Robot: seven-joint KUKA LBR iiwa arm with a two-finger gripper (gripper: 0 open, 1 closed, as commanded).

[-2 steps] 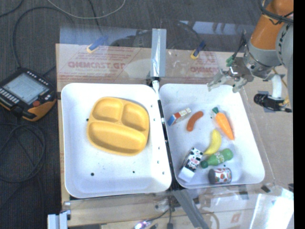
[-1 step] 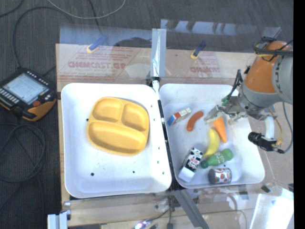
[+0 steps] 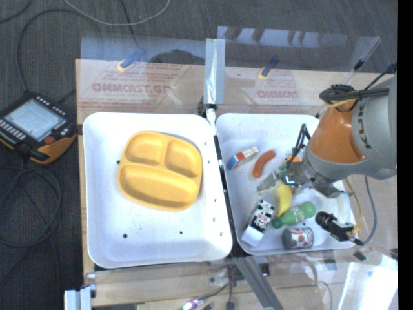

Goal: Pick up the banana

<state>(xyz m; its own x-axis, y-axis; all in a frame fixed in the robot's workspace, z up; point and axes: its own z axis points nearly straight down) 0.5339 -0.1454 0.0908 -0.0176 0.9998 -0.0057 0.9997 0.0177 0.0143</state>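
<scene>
Your banana (image 3: 284, 197) lies in the right bin (image 3: 235, 134), near its middle, directly under the jaws (image 3: 288, 176); you cannot tell how far they are open or whether they grip it. Just below the banana sits a green bottle (image 3: 295, 215), with a small can (image 3: 297, 237) beneath that and a black-and-white carton (image 3: 259, 219) to the left. A sausage (image 3: 262, 163) lies above. The left bin (image 3: 97, 237) holds a yellow tray (image 3: 161, 170).
</scene>
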